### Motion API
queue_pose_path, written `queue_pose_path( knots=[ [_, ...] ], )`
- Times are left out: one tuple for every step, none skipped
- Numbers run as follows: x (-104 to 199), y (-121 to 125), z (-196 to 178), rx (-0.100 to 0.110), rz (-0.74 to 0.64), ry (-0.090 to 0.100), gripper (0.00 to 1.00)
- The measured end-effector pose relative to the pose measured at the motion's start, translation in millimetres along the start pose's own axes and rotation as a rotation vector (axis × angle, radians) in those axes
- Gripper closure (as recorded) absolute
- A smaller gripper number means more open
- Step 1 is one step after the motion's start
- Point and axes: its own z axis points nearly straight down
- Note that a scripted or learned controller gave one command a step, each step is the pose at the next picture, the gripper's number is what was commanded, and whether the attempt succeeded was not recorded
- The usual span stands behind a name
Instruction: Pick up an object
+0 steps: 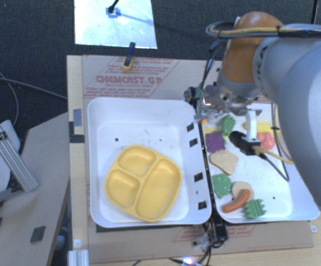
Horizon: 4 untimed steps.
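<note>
Broadly, dark carpet (27, 32) surrounds a counter (74, 85) topped with printed cardboard (149, 73) and bearing two white bins. One yellow three-compartment tray (143, 182) lies in the left bin (149, 123). Loose in the right bin (282, 195) lie three green pieces (221, 185), one purple piece (215, 142), one bread slice (224, 160) and one sausage (235, 204). The gripper (218, 112) hangs over that bin's far left corner; whether it is apart or together cannot be told.
</note>
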Motion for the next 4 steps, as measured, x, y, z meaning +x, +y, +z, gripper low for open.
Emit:
queue_pose_path(
  knots=[
    [3.5, -21.0, 0.3, 0.004, 0.005, -0.002, 1.0],
    [-7.2, -97.3, -66.8, 0.003, 0.011, 0.0, 1.0],
    [25.5, -152.4, 3.7, 0.013, 0.008, 0.001, 1.0],
    [106.0, -148.9, 74.7, 0.01, -0.001, 0.001, 1.0]
  ],
)
